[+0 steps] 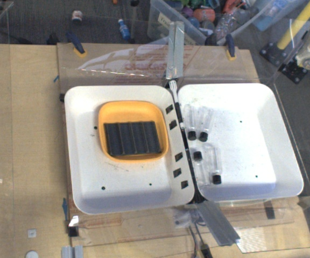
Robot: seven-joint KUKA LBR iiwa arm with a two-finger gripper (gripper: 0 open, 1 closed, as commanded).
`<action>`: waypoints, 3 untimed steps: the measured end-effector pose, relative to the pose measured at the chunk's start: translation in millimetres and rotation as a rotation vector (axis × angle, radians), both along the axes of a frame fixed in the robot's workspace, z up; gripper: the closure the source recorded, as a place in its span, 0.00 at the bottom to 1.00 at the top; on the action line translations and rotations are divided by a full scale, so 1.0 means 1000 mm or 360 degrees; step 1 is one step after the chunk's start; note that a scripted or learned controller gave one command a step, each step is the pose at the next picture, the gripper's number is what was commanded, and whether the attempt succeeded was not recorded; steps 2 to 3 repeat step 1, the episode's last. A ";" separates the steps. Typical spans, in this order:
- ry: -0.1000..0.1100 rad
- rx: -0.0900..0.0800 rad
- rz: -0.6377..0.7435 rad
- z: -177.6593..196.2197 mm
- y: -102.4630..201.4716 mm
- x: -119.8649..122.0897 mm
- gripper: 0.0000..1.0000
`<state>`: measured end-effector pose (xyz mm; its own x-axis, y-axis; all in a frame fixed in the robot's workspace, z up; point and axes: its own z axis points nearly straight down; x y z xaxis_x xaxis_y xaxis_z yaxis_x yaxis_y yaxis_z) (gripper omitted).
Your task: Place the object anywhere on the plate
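Camera view: ribbed black block (132, 138) lying flat on orange plate (107, 113), middle of left bin (85, 190). Probably stiff, light, grooves giving purchase; best pinched across its short edges. Pincer's opening and load: cannot tell.

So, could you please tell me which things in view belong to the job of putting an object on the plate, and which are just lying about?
Part of the job:
- orange plate in the left bin
- black ridged block already lying on it
- clear black-capped tubes in the right bin

Just lying about:
- plastic tub of toys beyond the bench
- blue clamps at the back edge
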<state>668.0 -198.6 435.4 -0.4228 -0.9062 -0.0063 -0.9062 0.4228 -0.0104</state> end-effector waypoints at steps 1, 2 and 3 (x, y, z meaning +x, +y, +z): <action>0.0001 -0.0005 0.0549 0.002 -0.024 0.000 1.00; 0.0001 -0.0005 0.0549 0.002 -0.024 0.000 1.00; 0.0001 -0.0005 0.0549 0.002 -0.024 0.000 1.00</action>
